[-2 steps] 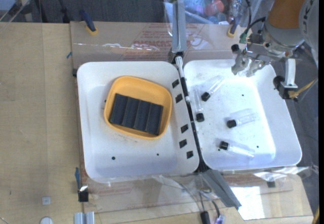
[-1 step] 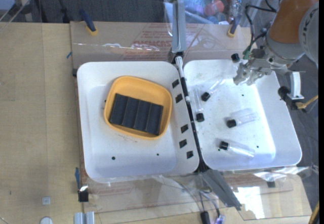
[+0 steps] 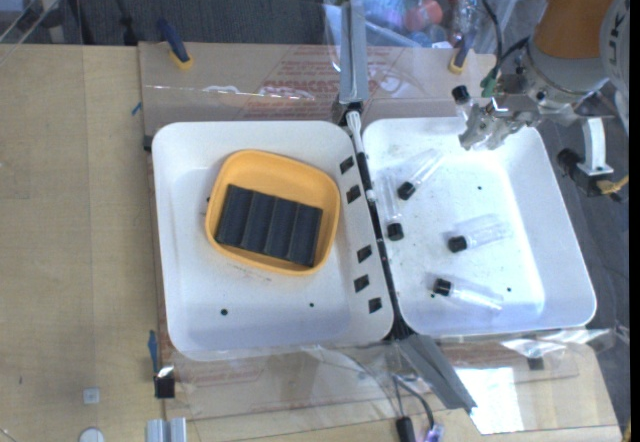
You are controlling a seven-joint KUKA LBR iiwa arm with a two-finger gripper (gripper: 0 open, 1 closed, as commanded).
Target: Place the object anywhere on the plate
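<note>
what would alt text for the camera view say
A yellow plate holding a dark ridged block sits in the left bin. The gripper hangs over the right bin's far edge, where three clear vials with black caps lie scattered.

yellow plate (image 3: 273, 212) – rounded-square, in left bin, slightly turned, with dark ribbed block (image 3: 270, 224) flat on it | three clear vials with black caps (image 3: 420, 174) (image 3: 478, 233) (image 3: 464, 294) – lying on their sides, well apart, in right bin
</note>
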